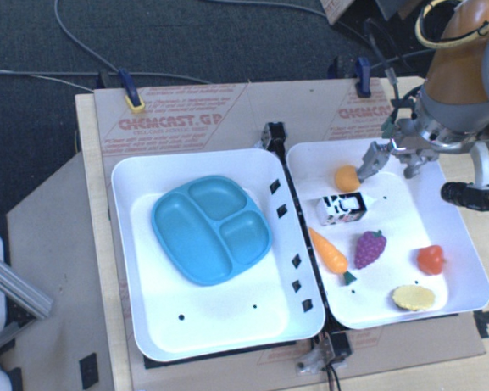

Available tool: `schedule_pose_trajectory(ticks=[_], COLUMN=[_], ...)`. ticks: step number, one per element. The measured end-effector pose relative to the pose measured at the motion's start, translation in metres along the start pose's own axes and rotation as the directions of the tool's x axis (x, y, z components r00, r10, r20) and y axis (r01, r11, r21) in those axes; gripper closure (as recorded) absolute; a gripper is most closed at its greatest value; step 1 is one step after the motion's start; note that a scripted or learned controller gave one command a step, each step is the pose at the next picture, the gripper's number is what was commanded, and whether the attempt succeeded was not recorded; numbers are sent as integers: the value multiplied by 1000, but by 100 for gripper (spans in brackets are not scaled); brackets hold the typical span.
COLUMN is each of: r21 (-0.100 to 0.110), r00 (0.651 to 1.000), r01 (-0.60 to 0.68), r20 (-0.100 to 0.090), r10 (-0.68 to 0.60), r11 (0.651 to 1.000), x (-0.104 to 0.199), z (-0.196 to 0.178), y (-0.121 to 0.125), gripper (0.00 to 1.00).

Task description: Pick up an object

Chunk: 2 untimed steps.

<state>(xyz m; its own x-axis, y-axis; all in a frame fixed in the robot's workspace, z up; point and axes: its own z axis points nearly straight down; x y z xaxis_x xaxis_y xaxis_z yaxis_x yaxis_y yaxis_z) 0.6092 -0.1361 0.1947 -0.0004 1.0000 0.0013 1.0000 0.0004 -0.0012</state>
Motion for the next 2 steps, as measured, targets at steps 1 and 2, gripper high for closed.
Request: schedule_pose_trajectory(ticks=[1,2], r21=[6,-14], r00=[1000,1000], r01=[-1,2], r20=[-1,3], r10=[1,-2], r11=[1000,1000], x=[-2,-2], z=[53,84], y=[-11,-6], gripper=[0,0])
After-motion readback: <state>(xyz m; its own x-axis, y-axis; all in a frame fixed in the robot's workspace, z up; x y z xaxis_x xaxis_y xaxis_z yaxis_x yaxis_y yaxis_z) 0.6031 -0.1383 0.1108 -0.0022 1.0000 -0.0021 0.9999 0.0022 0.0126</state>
